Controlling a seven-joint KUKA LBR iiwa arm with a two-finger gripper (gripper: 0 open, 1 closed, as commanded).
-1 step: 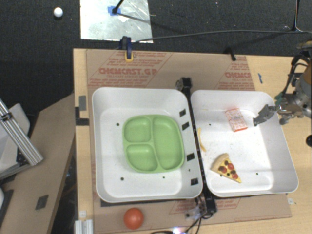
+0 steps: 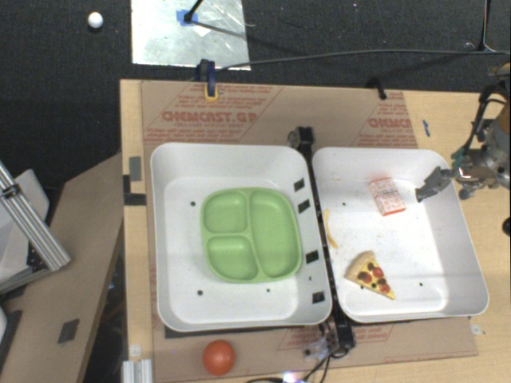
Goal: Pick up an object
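A tan bench (image 2: 447, 126) stands against dark black carpet (image 2: 335, 14) bearing 1 shiny metal sheet (image 2: 172, 22).

Bins (image 2: 239, 162) white; tray (image 2: 251, 234) light green; pizza slice (image 2: 370, 275) yellow, red spots; packet (image 2: 386, 195) red-white; ball (image 2: 218, 357) orange-red; worktop (image 2: 263, 106) tan, red lettering.

left bin (image 2: 172, 214): green divided plate (image 2: 250, 234). right bin (image 2: 455, 246): pizza slice (image 2: 370, 274), pink packet (image 2: 386, 195), gripper (image 2: 435, 183) at right rim.

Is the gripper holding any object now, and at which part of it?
Nothing is held. The gripper sits over the right bin's upper right edge, apart from the pink packet.
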